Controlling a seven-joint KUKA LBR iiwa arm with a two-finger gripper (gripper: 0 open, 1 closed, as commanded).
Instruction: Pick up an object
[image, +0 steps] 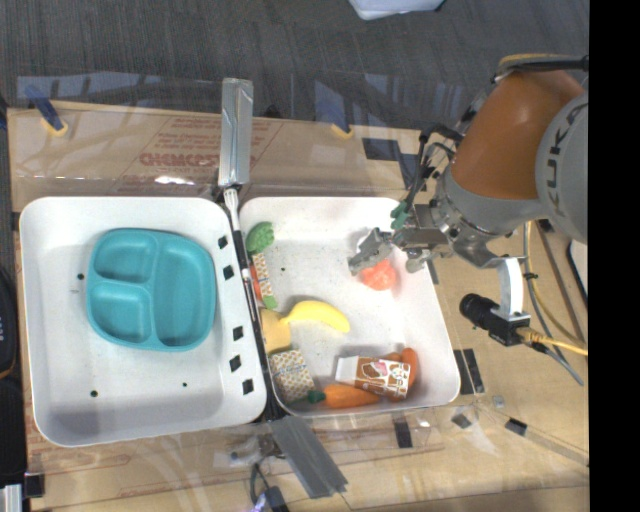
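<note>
I'm reaching in from the frame's right, approach step, gripper (368, 252) hovering over the right bin (440, 345), wrist bent toward centre frame. Target, the pink piece (380, 276), is lying just below my fingertips, upper-right of the bin. Can't tell if fingers are apart or together. Next, I reckon: drop straight down and centre on it.

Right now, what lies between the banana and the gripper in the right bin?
In the camera view, bare bin floor lies between the banana and the gripper; the pink-red piece sits just below the gripper.
</note>
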